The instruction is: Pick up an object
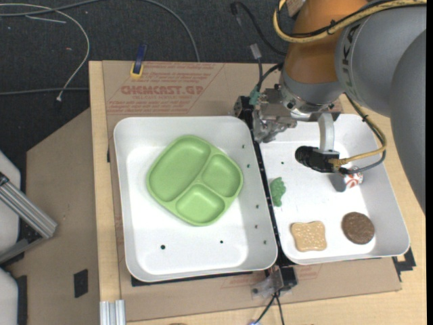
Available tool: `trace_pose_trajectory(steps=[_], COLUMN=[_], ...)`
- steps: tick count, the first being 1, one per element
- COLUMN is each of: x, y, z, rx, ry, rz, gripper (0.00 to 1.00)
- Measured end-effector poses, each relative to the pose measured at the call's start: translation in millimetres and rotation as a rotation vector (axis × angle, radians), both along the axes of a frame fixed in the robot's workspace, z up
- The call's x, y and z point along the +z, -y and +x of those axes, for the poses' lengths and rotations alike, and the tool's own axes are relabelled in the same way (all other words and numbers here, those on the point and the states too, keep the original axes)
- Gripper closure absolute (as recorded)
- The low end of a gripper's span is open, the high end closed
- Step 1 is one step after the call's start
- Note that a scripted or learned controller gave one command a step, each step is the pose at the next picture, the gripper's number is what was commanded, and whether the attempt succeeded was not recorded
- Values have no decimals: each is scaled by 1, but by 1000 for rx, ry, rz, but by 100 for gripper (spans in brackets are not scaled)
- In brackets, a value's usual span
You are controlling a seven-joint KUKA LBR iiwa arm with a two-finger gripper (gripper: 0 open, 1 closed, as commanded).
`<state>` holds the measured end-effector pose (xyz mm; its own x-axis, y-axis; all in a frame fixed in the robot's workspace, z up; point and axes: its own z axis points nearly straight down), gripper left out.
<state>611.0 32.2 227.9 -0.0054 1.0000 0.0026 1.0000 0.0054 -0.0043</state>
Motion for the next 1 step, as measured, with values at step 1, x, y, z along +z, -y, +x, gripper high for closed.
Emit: trace_pose_trajectory(steps=[1], x=[-12], y=[-52], z=[-9], rx=[1], ry=[0], rz=[0], gripper=[100])
